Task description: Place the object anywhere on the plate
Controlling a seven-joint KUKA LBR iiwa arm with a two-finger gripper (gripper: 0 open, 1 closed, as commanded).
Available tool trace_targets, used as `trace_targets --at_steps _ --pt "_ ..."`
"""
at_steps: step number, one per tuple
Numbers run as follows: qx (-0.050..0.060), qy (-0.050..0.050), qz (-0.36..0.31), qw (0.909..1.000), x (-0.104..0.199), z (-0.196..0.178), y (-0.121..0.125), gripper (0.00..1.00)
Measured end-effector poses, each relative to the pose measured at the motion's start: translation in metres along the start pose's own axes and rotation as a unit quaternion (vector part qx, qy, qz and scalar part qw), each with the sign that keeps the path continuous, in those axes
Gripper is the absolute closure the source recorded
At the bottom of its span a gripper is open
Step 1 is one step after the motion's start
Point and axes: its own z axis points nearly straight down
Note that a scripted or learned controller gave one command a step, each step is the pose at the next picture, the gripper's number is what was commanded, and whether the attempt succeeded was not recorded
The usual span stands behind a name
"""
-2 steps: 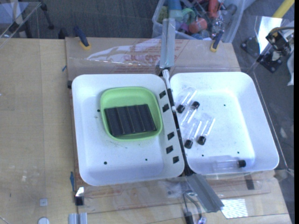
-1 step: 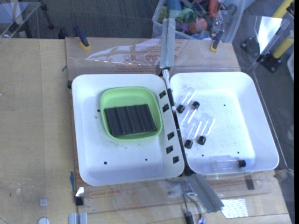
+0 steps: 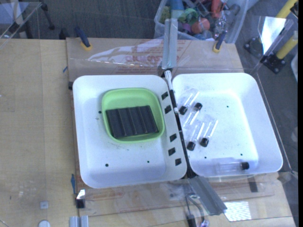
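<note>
From the camera above, a wooden worktop (image 3: 33,126) carries two shallow white bins set side by side, their inner rims touching along a divider marked with small black tabs.

The left bin (image 3: 90,164) holds a green plate (image 3: 131,96), squarish with rounded corners, sitting a little above the bin's middle. On the plate lies a dark grey ribbed object (image 3: 131,121), a flat rectangular slab with lengthwise grooves; it rests wholly inside the plate's rim, slightly tilted, covering most of the lower half.

The right bin (image 3: 246,122) holds several clear plastic tubes with black caps (image 3: 198,122), scattered in its left half near the divider, lying flat at different angles. One more clear tube (image 3: 232,165) lies alone along the bin's lower wall, its black cap pointing right.

Beyond the bins, at the top of the view, a clear storage box (image 3: 201,8) is packed with mixed colourful items.
</note>
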Motion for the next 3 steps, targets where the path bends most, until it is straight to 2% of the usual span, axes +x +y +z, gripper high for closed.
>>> trace_targets --at_steps 1,2,3 --pt "0.001 -0.002 -0.003 1.0 0.004 0.13 -0.008 0.0" --pt "0.001 -0.002 -0.003 1.0 0.004 0.129 -0.008 0.0" --pt "-0.001 0.0 0.001 1.0 0.0 0.022 -0.001 0.0"
